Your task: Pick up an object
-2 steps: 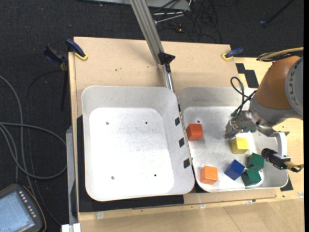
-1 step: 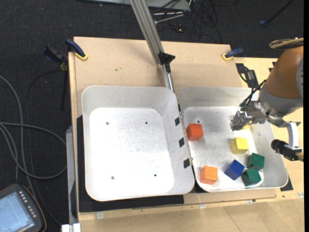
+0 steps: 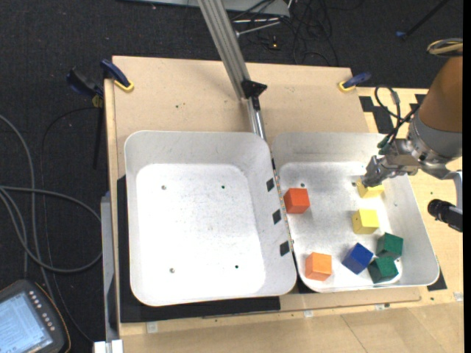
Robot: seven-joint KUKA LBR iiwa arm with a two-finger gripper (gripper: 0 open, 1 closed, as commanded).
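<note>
Gripper (image 3: pixel 373 176) sits low over a yellow block (image 3: pixel 370 190) at the right bin's (image 3: pixel 324 179) 1 o'clock, likely placed for a grab, block directly at the tool's 6 o'clock and touching or nearly so; grip state can't be told.

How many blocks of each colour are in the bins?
Orange blocks: 2
Yellow blocks: 2, one right under the gripper
Green blocks: 2
Blue block: 1
Total: 7, all in the right bin
</note>
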